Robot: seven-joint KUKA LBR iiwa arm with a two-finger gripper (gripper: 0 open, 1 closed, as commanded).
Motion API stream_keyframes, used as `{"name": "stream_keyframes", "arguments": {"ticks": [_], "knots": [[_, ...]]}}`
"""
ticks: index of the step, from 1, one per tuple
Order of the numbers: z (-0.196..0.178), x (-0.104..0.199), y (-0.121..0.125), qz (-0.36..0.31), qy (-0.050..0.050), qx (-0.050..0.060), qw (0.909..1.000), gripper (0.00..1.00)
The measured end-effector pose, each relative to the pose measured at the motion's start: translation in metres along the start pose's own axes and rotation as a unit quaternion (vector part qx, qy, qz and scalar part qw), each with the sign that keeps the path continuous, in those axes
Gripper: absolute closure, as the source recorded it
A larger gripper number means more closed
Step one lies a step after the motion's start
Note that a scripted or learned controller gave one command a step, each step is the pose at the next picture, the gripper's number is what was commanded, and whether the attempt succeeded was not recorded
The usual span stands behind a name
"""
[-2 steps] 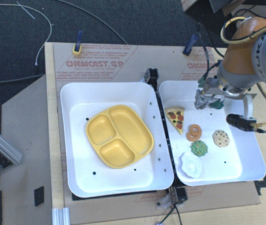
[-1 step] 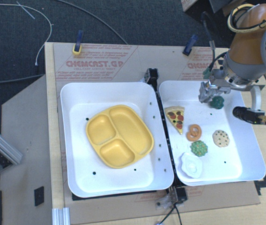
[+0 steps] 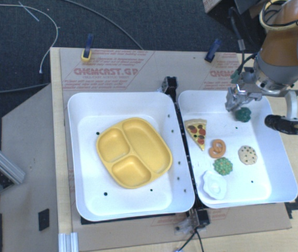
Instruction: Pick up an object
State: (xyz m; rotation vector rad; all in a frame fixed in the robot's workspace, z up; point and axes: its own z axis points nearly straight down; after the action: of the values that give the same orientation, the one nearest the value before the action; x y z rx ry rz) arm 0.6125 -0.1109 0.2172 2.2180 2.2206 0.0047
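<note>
My gripper (image 3: 236, 103) hangs over the back of the right bin (image 3: 283, 164). A dark green toy (image 3: 244, 114) lies just below and to the right of it, very close; whether they touch I cannot tell. Further forward in the same bin lie a pizza slice (image 3: 197, 132), an orange pretzel (image 3: 217, 148), a chocolate-chip cookie (image 3: 247, 155), a light green broccoli-like piece (image 3: 223, 166) and a white piece (image 3: 214, 185).
The left bin (image 3: 81, 140) holds a yellow divided plate (image 3: 133, 152). A black clip (image 3: 169, 84) sits at the back where the two bins meet. Blue clamps (image 3: 88, 47) (image 3: 212, 50) hold the cardboard base at its far edge.
</note>
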Motion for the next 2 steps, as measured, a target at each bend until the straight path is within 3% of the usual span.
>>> {"name": "stream_keyframes", "arguments": {"ticks": [1, 2], "knots": [[-0.002, 0.062, 0.013, -0.003, 0.001, 0.001, 1.0000, 1.00], [-0.002, 0.116, 0.006, -0.002, 0.001, 0.003, 1.0000, 1.00]]}}
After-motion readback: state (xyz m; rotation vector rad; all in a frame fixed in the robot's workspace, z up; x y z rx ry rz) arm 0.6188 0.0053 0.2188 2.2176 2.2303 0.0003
